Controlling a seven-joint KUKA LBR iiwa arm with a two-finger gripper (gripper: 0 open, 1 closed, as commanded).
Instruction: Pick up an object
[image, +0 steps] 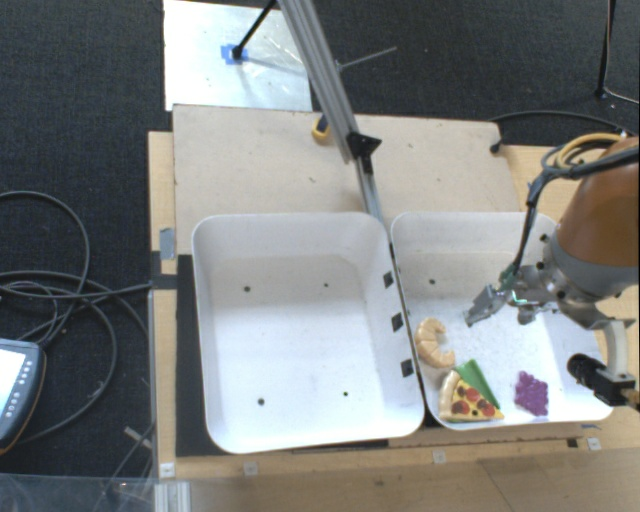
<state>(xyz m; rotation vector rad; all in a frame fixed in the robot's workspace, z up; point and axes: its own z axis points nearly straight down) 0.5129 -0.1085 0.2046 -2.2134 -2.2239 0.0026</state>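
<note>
My end effector (497, 300) hangs over the right bin (450, 232); whether it is parted, I cannot tell. Near the front wall lie a pale croissant (434, 343), pizza slice (467, 398) and purple grapes (532, 393).

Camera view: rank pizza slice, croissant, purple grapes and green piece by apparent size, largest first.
1. Pizza slice
2. Croissant, close to the pizza slice, so that order is unsure
3. Purple grapes
4. Green piece, partly hidden behind the pizza slice, so its true size is unsure
</note>
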